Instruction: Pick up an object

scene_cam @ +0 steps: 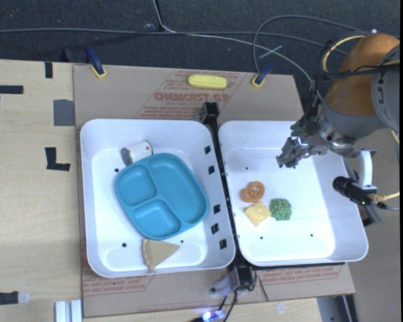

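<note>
In the right bin (322,243) lie an orange ring-shaped piece (252,192), a pale yellow block (258,213) and a green broccoli-like piece (280,208), close together left of the bin's middle. My gripper (290,154) hangs over the bin's upper right part, up and to the right of these pieces and apart from them. Nothing shows between its dark fingers. The left bin (97,139) holds a blue divided plate (161,194), a small grey-and-white object (136,152) at the plate's upper left, and a tan wedge (158,252) below the plate.
A yellow corn-like object (207,81) lies on the cardboard behind the bins. Blue-and-yellow clamps (95,64) (262,74) hold the cardboard's back edge. A black divider (218,173) runs between the bins. Cables cross the dark area at the top.
</note>
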Motion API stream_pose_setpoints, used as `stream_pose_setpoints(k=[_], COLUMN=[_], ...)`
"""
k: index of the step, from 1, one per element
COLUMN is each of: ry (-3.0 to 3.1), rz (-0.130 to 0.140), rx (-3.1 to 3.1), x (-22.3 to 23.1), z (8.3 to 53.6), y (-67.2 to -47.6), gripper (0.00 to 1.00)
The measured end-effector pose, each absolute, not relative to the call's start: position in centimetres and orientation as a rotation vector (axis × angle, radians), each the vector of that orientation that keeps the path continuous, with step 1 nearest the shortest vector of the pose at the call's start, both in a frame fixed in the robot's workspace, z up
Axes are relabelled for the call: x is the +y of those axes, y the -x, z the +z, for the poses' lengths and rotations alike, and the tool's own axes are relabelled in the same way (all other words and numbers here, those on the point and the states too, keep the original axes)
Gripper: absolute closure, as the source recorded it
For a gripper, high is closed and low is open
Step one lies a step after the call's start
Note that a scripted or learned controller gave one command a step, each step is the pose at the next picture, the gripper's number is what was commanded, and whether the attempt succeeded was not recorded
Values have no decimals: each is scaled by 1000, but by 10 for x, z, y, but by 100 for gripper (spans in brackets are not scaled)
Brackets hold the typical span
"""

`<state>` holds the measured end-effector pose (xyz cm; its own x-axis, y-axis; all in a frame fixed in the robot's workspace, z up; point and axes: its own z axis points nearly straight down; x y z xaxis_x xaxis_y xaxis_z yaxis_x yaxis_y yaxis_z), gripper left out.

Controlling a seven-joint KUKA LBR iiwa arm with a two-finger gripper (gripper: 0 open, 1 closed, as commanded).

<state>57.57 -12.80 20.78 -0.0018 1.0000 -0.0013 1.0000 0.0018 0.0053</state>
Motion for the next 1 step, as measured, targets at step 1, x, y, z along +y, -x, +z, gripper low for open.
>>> stream_pose_setpoints(k=[1], ry=[-2217], rz=[3], rx=[2219], x=[-134], z=[269], y=[-577], gripper=[100])
